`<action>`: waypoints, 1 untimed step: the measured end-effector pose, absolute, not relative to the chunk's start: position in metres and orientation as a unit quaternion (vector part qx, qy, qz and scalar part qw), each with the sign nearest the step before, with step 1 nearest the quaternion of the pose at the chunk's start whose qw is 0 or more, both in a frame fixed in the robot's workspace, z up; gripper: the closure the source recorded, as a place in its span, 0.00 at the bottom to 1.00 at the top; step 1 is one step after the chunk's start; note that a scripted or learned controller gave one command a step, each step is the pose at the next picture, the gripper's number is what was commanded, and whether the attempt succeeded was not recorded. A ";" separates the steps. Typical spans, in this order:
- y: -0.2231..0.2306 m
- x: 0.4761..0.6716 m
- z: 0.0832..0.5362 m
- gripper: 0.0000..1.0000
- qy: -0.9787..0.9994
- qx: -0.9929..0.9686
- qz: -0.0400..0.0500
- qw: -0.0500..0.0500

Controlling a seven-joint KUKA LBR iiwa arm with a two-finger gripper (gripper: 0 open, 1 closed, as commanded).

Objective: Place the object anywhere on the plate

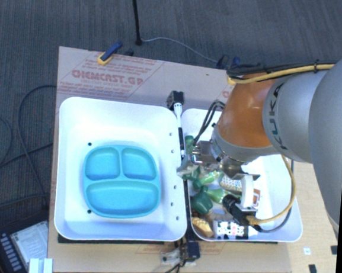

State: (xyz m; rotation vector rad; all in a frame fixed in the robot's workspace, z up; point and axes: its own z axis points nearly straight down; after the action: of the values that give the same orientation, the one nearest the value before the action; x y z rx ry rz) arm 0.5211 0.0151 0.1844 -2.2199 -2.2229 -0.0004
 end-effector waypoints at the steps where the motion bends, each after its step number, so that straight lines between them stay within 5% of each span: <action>1: 0.066 0.486 0.351 1.00 -0.708 -0.707 -0.001 -0.001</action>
State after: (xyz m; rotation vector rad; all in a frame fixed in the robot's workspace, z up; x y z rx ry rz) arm 0.4864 0.0658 0.3513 -2.2215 -2.2246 -0.0030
